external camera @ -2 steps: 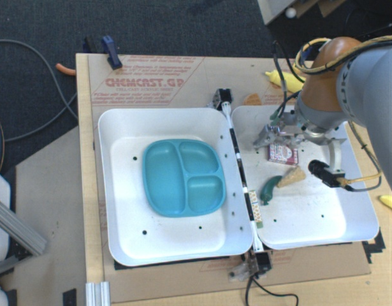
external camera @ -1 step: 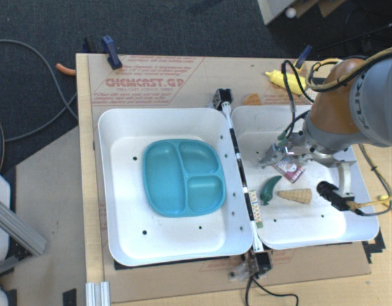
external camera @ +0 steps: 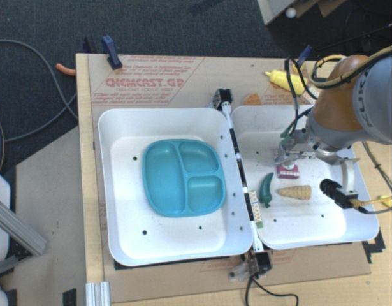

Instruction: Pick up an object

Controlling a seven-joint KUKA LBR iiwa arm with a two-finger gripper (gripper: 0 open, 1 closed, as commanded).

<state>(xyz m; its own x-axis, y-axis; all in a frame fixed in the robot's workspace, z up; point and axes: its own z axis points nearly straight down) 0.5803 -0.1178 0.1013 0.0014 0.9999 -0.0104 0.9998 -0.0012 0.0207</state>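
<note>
Hovering low in the right white bin, gripper sits directly over a small pink-and-white object, positioned for a grasp; grip state cannot be told.

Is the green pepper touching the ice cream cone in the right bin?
Apart. In the camera view, a strip of bare white bin floor separates the green pepper from the ice cream cone.

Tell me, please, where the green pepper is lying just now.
The green pepper lies in the right bin, near its left wall, just left of the ice cream cone and below-left of the gripper.
</note>
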